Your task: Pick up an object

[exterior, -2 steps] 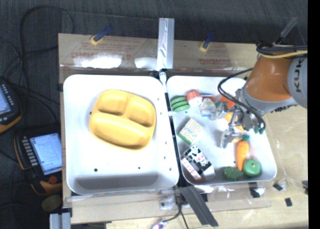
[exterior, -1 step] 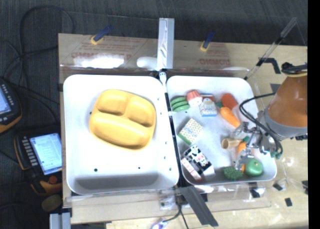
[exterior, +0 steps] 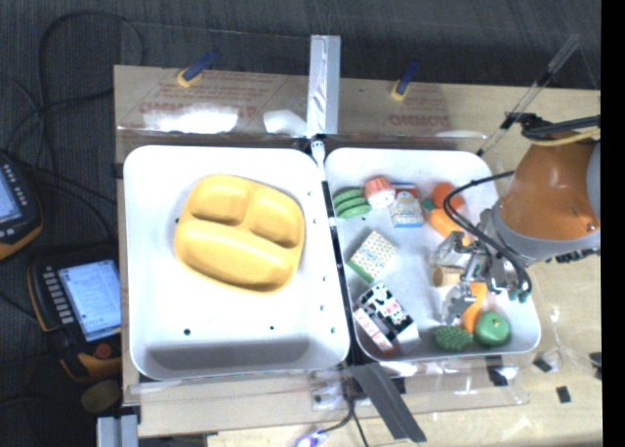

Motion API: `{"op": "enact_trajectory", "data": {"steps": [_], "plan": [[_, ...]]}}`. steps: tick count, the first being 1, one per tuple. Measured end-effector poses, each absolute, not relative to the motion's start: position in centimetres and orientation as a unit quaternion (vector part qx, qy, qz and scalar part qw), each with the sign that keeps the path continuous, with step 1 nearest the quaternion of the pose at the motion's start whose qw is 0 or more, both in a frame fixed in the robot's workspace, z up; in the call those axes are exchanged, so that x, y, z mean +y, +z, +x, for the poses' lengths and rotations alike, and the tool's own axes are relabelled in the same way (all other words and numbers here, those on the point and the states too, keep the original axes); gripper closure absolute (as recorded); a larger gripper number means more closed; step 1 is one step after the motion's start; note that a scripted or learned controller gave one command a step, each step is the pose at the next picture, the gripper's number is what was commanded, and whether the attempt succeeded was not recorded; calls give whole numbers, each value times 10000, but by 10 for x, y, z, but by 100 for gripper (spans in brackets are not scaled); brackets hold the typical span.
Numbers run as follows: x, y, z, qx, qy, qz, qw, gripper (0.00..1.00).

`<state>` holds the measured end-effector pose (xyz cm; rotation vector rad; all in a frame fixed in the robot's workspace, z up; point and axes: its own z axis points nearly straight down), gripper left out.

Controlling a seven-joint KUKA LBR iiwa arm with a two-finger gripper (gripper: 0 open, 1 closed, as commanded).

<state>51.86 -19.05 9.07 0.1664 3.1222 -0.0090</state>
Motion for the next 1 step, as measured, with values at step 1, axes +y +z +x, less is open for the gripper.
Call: {"op": "enact_trajectory", "data": {"steps": [1], "plan": [[-207, 93, 494, 9984, -28, 545, 146, 0]]}}
